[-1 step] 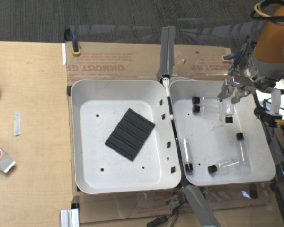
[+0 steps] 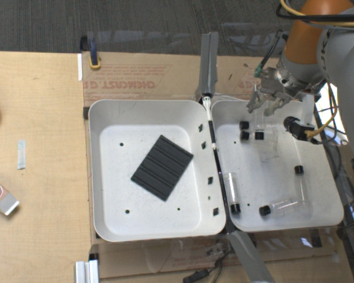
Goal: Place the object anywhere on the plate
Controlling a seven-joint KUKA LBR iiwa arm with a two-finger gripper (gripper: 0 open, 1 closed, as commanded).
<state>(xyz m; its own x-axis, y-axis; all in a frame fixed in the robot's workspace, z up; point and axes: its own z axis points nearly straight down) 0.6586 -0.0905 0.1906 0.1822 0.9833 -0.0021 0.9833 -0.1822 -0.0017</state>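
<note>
I see the gripper (image 2: 264, 103) over the right bin's (image 2: 318, 217) far edge, fingers spread and holding nothing, the dark plate (image 2: 162, 167) in the left bin (image 2: 106, 217).

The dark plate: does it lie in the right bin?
No. The dark plate lies tilted in the left bin, while the right bin holds clear tubes.

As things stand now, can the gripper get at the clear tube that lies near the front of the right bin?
Probably yes. The gripper hangs over the back of the right bin, and the clear tube lies in the open on that bin's floor. Other small tubes lie between them, but nothing covers it.
</note>
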